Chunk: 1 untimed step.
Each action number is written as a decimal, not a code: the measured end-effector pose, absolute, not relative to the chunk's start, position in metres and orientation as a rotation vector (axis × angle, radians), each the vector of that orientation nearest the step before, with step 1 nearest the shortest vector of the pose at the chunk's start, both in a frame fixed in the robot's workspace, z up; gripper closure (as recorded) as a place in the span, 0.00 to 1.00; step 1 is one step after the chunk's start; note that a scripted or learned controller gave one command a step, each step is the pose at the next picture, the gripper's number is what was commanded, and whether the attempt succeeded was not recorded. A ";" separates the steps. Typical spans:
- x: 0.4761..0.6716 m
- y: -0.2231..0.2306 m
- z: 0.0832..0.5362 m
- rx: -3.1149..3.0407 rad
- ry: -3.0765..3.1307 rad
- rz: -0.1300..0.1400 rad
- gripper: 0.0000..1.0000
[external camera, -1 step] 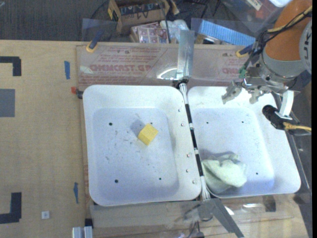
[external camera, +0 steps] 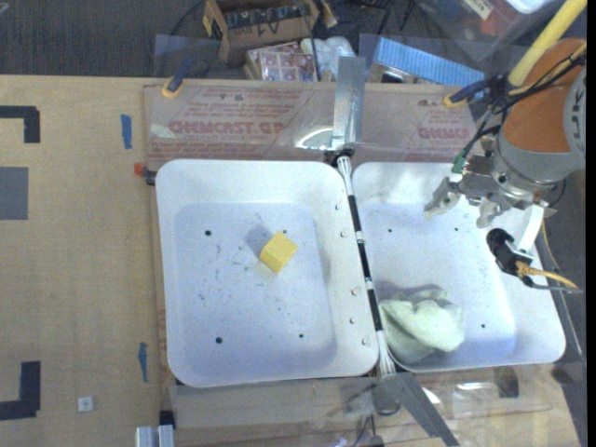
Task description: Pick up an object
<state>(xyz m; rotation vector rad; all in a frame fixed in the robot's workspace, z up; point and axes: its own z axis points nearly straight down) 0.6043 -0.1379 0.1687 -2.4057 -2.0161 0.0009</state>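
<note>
A small yellow block (external camera: 277, 251) lies in the left bin (external camera: 186, 194), a little above its middle. A crumpled pale cloth (external camera: 424, 322) rests at the front left corner of the right bin (external camera: 540, 343). My gripper (external camera: 463, 205) hangs over the back of the right bin, well above and to the right of the cloth. Its two fingers are spread apart with nothing between them. The grey arm with its orange band (external camera: 540, 124) comes in from the upper right.
A clear plastic wall with cardboard (external camera: 242, 124) stands behind both bins. A metal divider (external camera: 358, 250) runs between the bins. Black and orange cables (external camera: 517, 259) dangle beside the gripper over the right bin's right side. Clutter sits behind the bench.
</note>
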 end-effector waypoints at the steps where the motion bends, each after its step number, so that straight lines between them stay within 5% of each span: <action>1: 0.532 -0.170 0.262 -2.106 -2.335 -0.002 0.00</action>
